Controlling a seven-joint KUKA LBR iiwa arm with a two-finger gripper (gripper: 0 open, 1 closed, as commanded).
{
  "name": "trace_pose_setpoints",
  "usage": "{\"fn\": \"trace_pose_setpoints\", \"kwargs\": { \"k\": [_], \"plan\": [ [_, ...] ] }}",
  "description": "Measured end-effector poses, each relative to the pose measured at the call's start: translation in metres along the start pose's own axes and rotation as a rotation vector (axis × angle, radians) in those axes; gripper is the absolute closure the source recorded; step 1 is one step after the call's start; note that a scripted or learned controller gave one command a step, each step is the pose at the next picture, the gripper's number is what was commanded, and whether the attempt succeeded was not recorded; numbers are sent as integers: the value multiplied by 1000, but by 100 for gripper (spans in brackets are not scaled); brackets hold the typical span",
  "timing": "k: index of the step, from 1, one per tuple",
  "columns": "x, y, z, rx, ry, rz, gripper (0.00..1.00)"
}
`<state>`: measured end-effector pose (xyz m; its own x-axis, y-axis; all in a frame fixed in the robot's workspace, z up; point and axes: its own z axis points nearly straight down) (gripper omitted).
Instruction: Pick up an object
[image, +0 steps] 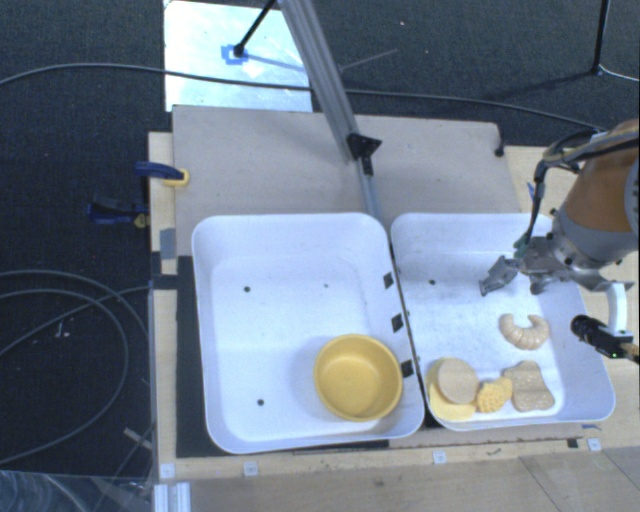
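The pincer (520, 272) hangs over the right-hand bin (440, 330), toward its far right part, at the end of the grey arm (600, 200) with the orange band that comes in from the right. Its two fingers point left and look spread apart, with nothing between them. Just near of it, on the bin floor and apart from the fingers, lies a pale curled croissant (525, 330). Nearer still, along the near wall of the same bin, three food pieces sit in a row touching one another: a round tan bun on a yellow slice (453, 385) at the left, a small yellow corn piece (493, 395) in the middle, and a beige lumpy piece (529, 386) at the right. The left-hand bin (260, 290) touches the right one along their shared edge and holds a yellow bowl (358, 376), upright, at its near right corner. A slanted metal pole (335, 90) crosses the far side of the bench (420, 160)
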<state>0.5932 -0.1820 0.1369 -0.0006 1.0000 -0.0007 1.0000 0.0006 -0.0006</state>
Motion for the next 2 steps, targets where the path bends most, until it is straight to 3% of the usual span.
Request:
{"fn": "trace_pose_setpoints", "kwargs": {
  "k": [1,2],
  "plan": [
    [0,1,48,0,0,0,0],
    [0,2,35,-5,-1,1,100]
  ]
}}
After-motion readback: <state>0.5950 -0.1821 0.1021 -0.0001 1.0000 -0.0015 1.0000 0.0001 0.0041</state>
